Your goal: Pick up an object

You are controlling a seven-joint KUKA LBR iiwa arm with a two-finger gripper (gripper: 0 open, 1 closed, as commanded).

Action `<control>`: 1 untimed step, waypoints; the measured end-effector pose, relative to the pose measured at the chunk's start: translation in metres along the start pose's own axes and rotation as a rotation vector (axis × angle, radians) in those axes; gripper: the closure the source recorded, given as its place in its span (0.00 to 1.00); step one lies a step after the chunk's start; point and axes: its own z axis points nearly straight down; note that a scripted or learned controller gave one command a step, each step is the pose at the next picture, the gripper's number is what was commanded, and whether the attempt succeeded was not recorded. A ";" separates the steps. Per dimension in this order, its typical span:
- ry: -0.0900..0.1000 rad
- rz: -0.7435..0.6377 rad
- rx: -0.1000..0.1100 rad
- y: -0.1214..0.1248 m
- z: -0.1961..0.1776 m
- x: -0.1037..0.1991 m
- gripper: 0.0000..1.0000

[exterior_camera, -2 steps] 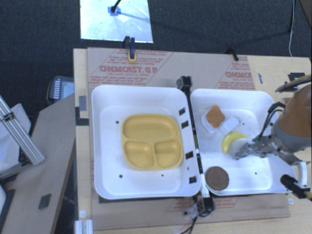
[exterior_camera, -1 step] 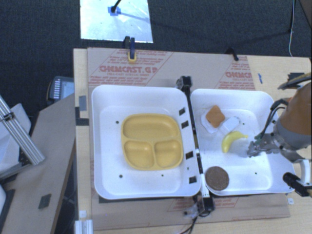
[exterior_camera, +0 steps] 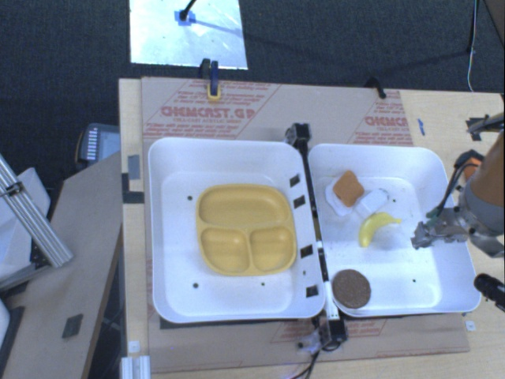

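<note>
A yellow banana [exterior_camera: 378,227] is lying in the right bin [exterior_camera: 426,290], its long axis slanting up toward the gripper [exterior_camera: 420,238]; the gripper is being seen just right of it, finger state impossible to tell.

The arm [exterior_camera: 485,212] is cut off by the right edge. The gripper [exterior_camera: 422,235] is small and blurred, its jaws indistinct. A clear item [exterior_camera: 371,202] beside the banana [exterior_camera: 377,226] is too faint to identify.

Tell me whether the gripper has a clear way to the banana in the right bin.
Probably yes. The gripper sits just right of the banana, with bare bin floor between them; the orange block lies beyond it, not in the way.
</note>
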 end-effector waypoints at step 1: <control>-0.001 -0.002 -0.002 0.002 -0.043 -0.003 1.00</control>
